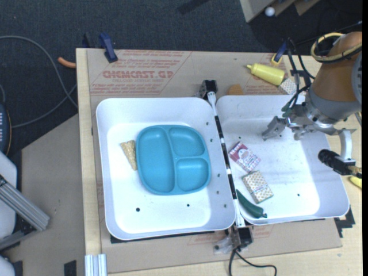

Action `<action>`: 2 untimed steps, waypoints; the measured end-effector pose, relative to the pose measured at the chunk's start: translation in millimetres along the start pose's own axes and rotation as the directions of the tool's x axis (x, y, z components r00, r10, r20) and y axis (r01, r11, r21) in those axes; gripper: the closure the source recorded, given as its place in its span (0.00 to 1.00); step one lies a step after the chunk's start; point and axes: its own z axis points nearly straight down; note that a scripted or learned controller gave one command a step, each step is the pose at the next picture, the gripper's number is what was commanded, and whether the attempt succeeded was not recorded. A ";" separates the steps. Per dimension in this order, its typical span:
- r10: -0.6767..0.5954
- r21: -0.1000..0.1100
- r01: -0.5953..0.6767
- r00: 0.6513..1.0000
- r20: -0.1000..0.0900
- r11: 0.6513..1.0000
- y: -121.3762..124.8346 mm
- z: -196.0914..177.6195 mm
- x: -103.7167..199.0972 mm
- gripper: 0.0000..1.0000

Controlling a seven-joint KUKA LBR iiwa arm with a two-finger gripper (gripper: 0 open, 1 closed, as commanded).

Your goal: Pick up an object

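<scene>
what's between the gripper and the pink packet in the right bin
Only bare white bin floor separates the gripper from the pink packet, as seen in the camera view.

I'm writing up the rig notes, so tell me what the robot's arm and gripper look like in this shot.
The arm is a rounded grey body with a broad orange-tan band above the wrist. A yellowish cable loops over its top and thin dark cables run alongside. The gripper is bare grey metal, angular, with slim fingers. A black cylindrical part sticks out below the wrist.
</scene>
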 end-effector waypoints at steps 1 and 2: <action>0.000 -0.006 0.001 1.000 0.002 1.000 5.9 53.2 44.9 0.00; -0.001 -0.002 0.001 1.000 0.001 1.000 66.5 56.1 0.4 0.00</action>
